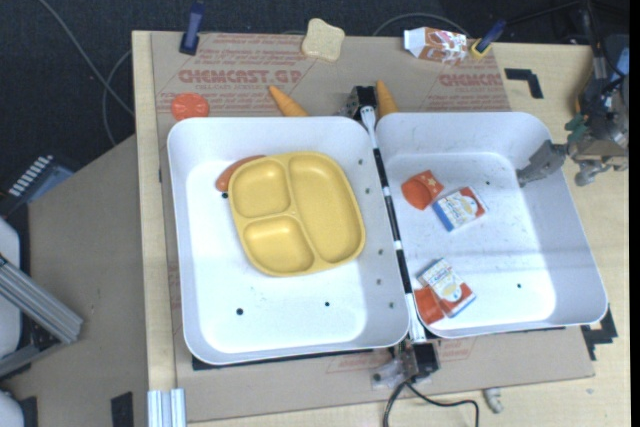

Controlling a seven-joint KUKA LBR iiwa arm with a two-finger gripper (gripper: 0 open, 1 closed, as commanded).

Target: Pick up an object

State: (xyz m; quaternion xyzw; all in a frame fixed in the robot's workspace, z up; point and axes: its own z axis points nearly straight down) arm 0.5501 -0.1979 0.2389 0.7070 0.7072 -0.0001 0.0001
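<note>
Two shallow white plastic bins sit side by side on a cardboard-covered bench [240, 65].

The left bin [200, 305] holds a yellow three-compartment plastic tray [296, 212], set toward the bin's far half and slightly turned. A small orange-red object [224, 178] peeks from under the tray's far-left corner; its shape is mostly hidden.

The right bin [560, 285] holds three small items. A small orange-red carton-like piece [422, 189] lies near the bin's left wall, toward the far side. Just beside it, to its right, lies a small white-and-blue carton with an orange edge [459, 208]. Well apart from these, near the bin's near-left corner, lies a white-and-orange carton [444, 289], tilted.

The grey two-finger gripper [545, 161] sits at the right bin's far-right rim, apart from all three items. Whether its fingers are open or closed cannot be told; nothing is visible between them.

On the bench along the far edge: a tan bread-slice shape [322, 38], a white-and-orange milk carton [436, 44], a blue clip [191, 28], an orange disc [189, 105], and an orange carrot shape [286, 101] just beyond the left bin's far rim.
</note>
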